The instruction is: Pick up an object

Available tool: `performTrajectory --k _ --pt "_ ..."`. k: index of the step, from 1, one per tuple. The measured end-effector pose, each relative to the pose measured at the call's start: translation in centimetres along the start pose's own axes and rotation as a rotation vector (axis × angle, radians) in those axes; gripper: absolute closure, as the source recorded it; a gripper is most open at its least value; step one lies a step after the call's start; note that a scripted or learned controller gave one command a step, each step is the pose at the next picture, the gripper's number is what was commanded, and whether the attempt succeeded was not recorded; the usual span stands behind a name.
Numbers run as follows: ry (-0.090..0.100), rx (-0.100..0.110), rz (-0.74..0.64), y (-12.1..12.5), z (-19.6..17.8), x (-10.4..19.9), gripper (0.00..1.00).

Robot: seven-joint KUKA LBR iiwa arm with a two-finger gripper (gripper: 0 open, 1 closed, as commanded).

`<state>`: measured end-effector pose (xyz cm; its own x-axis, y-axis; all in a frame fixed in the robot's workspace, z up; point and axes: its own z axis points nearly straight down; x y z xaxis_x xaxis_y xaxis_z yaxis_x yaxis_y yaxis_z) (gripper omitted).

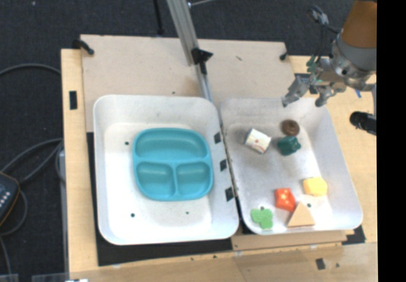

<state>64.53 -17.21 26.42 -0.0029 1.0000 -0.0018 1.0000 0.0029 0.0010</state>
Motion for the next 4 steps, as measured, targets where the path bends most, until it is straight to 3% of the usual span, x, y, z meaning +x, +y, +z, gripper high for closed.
performTrajectory --k 1,2,4 --pt "-0.001 0.000 -0.001 0.0 0.0 0.0 0.00" --pt "0.000 0.004 0.000 0.7 4.6 -0.3 0.00" --pt "0.000 0.005 0.004 -0.7 14.2 -1.9 0.00"
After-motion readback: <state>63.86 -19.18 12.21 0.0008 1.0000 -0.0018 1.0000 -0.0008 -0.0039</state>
